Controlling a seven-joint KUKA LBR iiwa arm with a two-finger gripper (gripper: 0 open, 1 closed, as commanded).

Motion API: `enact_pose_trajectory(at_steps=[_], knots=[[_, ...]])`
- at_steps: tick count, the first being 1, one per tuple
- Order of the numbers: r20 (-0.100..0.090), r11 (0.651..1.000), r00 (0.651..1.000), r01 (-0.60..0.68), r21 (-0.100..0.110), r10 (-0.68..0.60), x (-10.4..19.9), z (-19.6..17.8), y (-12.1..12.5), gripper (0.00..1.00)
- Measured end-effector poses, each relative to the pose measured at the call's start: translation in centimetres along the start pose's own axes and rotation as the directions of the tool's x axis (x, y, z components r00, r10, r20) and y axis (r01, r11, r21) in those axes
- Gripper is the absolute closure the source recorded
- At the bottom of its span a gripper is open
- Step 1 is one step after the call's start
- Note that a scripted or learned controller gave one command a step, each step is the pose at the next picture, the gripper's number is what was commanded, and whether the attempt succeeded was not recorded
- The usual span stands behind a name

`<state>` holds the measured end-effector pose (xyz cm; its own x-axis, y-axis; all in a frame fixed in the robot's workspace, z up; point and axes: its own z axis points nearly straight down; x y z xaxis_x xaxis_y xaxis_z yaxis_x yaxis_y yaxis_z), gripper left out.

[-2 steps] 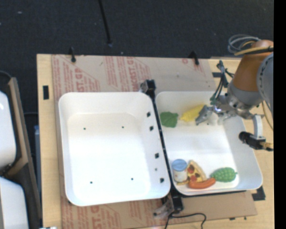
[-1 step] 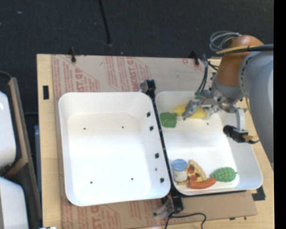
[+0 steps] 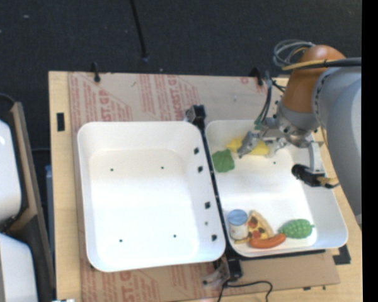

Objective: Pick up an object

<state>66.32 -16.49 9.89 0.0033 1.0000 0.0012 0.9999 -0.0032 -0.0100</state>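
Reaching in from the right, the gripper (image 3: 259,141) hangs low in the right bin (image 3: 331,206), right over a yellow toy (image 3: 249,145) near the back wall. Whether it is squeezing that toy or not, I cannot tell.

To do this step well, I think the arm should go straight down on the yellow toy, get it in the middle, squeeze, and lift slowly. A green toy (image 3: 223,162) sits just beside it, so it should not bump that one.

Counting now: two white bins, with the left bin (image 3: 145,143) next to the right one. One yellow toy. Two green things, the second being a bumpy green toy (image 3: 297,228) at the front. One small can (image 3: 237,223), one pizza slice (image 3: 259,224), one red pepper (image 3: 266,241).
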Motion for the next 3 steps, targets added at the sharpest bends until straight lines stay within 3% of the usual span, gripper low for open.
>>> enact_pose_trajectory(at_steps=[1,2,3], knots=[[-0.001,1.0,1.0,0.0,0.004,0.0,0.5,0.1,0.2,0.0],[0.002,1.0,1.0,0.002,-0.013,-0.002,0.4,-2.9,-0.8,0.0],[0.0,1.0,1.0,0.001,-0.005,-0.001,3.4,-1.1,0.7,0.0]])
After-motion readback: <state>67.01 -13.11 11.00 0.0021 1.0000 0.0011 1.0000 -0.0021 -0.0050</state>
